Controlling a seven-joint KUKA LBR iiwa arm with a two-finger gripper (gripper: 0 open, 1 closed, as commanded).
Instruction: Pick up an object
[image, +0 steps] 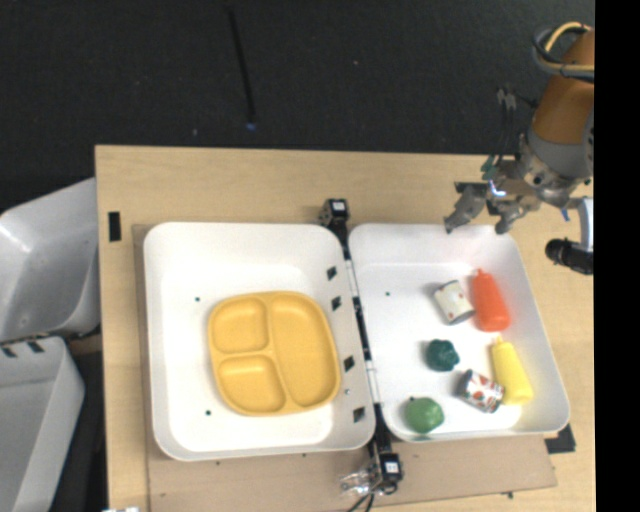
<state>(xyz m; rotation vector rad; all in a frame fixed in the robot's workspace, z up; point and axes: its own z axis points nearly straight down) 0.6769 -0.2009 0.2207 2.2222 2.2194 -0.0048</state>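
Candidates: orange bottle (490, 301), yellow bottle (511, 368), grey-white block (453, 301), dark teal lump (442, 354), green ball (424, 414), red-and-white can (480, 391), all lying loose in the right bin (400, 262).
Gripper: gripper (484, 217) hangs over the right bin's far rim, fingers spread apart, nothing between them.
Left bin: left bin (180, 260) bears a yellow divided tray (272, 352).
Progress: nothing lifted; choosing, descending, closing and raising all appear left to do.
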